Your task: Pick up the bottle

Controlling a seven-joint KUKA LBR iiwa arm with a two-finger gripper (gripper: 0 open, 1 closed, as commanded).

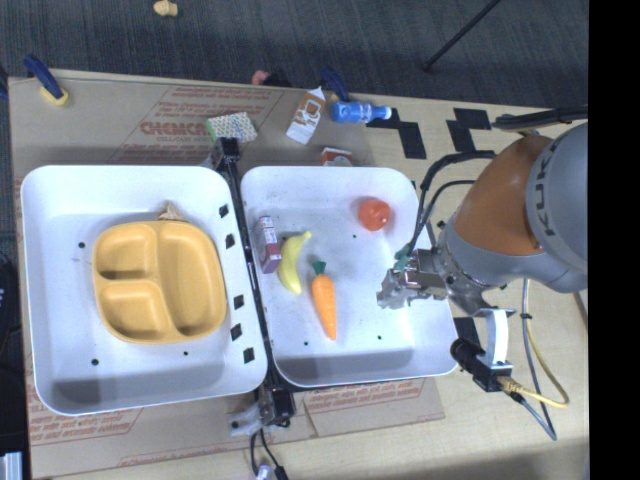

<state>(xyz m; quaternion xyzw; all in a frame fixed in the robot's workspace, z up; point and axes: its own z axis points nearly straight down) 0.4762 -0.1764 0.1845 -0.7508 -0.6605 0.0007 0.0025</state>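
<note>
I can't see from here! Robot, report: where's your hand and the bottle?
Gripper low over right bin's right side. Blue bottle lying on bench beyond that bin, untouched. Tomato in the bin between them.

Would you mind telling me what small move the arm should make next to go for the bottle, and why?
Probably swing the tool toward the view's left, across the right bin. It hovers at that bin's right side, while the small bottle lies by the left wall, beside the banana, with the carrot between them.
</note>
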